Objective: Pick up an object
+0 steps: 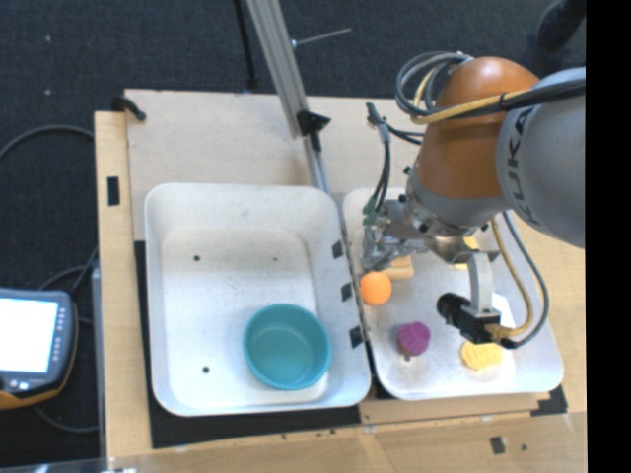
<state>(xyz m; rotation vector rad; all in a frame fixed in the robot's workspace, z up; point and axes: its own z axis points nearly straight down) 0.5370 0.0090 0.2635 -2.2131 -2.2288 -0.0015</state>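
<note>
tool (377,254): lowered into the right white shallow bin (537,358) near its left wall, just above the small orange ball (375,289) | finger state: cannot be told | nothing is seen held | orange ball judged the likely target, being nearest | purple rounded object (413,338) and yellow lump (481,356) are left nearby, apart | teal round bowl (286,346) is kept in the left white bin (197,264)

Orange ball (375,289): round, smooth, at the right bin's (537,368) left wall, just beside the divide between the 2 bins.
Purple object (413,338): small, rounded, on the right bin's floor, below and right of the orange ball.
Yellow object (481,356): pale, lumpy, near the right bin's front edge, right of the purple object.
Teal bowl (287,346): round, upright, open side up, in the left bin's (187,264) front right corner.
</note>
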